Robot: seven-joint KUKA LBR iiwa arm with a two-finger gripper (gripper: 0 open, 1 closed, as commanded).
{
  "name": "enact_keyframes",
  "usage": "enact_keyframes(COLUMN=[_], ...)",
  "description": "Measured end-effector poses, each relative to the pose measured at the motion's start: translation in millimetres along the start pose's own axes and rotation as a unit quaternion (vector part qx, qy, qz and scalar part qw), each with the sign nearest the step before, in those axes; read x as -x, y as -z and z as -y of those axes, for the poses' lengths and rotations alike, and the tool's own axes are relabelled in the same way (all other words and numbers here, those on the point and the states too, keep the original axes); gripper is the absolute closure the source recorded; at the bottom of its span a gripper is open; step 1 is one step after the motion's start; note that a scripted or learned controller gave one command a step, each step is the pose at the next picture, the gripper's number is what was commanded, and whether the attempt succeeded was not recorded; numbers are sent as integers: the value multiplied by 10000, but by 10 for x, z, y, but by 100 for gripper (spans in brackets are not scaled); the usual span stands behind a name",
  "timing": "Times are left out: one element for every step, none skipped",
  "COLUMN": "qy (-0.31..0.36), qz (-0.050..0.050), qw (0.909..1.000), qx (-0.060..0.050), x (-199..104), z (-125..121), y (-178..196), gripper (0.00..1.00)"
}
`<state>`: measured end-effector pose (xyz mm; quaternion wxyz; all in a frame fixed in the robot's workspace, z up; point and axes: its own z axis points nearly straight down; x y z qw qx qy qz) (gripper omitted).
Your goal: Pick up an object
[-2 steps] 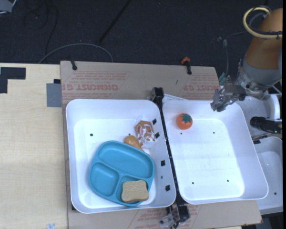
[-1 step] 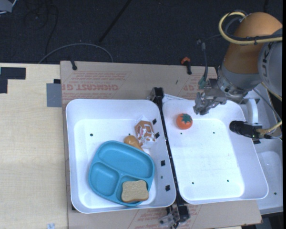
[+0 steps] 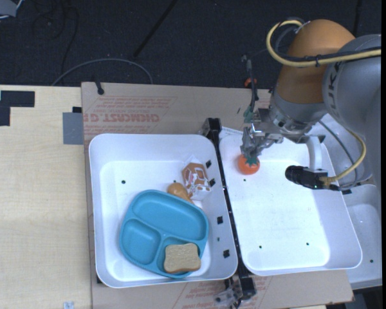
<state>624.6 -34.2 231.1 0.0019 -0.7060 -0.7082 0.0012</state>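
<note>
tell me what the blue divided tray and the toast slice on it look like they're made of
Blue divided tray: looks like moulded plastic with a smooth, slightly glossy finish, judging by its even colour and rounded compartment ridges. Toast slice: tan with a darker crust edge and a matte, grainy face; probably a toy of foam or plastic, but the view leaves that open.

Beside a blue tray (image 3: pixel 156 227) carrying a tan bread slice (image 3: pixel 181 258) lie a brown-and-white patterned packet (image 3: pixel 195 176) and an orange-brown lump (image 3: pixel 177 190); both bins (image 3: pixel 109 172) are white. Right of the tray, an orange-red ball (image 3: pixel 248 165) sits under the grey arm (image 3: pixel 347 76).
</note>
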Motion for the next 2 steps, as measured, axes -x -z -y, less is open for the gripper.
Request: enact_keyframes(qy=[9, 4], qz=[-4, 3], qw=[10000, 10000], qx=[12, -2], x=[-589, -1099], z=[4, -21], y=[65, -76], gripper=[100, 100])
